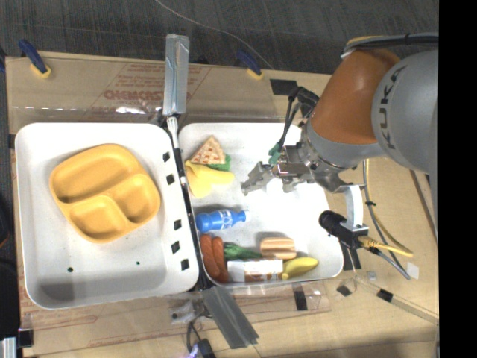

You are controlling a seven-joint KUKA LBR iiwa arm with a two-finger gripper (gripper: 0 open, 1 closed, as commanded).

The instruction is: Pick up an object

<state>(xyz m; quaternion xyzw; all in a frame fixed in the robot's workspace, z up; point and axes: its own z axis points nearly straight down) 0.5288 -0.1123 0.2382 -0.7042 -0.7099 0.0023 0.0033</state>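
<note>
My gripper (273, 180) hovers over the middle of the right bin (313, 222). Its two grey fingers are spread open with only white bin floor between them. To its left lie a triangular sandwich (209, 154) and a yellow wedge-shaped piece (204, 177). A blue bottle (220, 219) lies on its side below and left of the gripper. Along the bin's front edge sit red sausages (211, 253), a hot dog (276, 245), a white box (253, 270) and a yellow banana (299, 266).
The left bin (45, 274) holds a yellow divided plate (104, 191). A metal divider (176, 73) stands between the bins at the back. The grey and orange arm (365, 110) overhangs the right bin's right side, with a black part (339, 227) and cables by that wall.
</note>
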